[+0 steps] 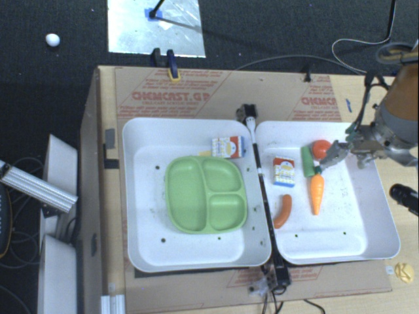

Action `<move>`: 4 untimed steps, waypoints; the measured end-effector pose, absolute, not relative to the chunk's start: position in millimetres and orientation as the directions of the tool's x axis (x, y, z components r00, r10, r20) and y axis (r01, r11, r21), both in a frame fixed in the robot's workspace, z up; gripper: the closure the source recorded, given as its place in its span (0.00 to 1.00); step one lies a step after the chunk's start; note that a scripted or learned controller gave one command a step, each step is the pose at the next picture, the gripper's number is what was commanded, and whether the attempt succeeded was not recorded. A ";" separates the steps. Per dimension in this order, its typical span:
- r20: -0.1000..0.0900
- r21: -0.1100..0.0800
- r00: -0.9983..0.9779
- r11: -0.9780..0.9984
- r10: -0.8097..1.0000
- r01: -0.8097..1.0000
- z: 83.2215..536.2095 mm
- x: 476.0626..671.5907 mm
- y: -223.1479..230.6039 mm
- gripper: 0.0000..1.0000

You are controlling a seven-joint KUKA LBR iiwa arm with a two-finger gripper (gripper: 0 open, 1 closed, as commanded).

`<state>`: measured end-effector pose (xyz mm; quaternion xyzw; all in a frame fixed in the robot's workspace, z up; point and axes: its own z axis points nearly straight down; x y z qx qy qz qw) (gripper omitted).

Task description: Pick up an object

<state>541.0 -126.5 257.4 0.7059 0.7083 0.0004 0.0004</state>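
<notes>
Dark carpet surrounds a bench [196,90] faced with printed brown sheeting, on which two shallow white bins are set side by side so that objects can be moved between them. By the left bin [141,175] a green divided plate [204,195] and one small carton [227,146] are held. Four loose items are counted in the right bin [373,234]: one carton [283,172], one sausage [282,211], one carrot [316,193] and one tomato [321,149] with a green piece just beside it. The gripper [329,157] is reached in from the right and is lowered close to the tomato and the carrot's top, presumably to attempt a grasp there. Whether it is spread or closed cannot be told, and nothing is seen held in it; the objects are judged to be lying in the bins, with the pick not yet accomplished.
</notes>
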 end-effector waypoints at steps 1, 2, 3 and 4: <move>0.000 -0.002 -0.001 0.001 1.000 1.000 138.8 557.6 -161.8 0.00; 0.000 0.000 -0.004 0.004 1.000 1.000 83.8 620.0 -152.2 0.00; -0.001 0.004 -0.005 0.005 1.000 1.000 95.3 621.2 -152.8 1.00; 0.000 0.006 -0.006 0.006 1.000 1.000 200.3 641.3 -100.6 1.00</move>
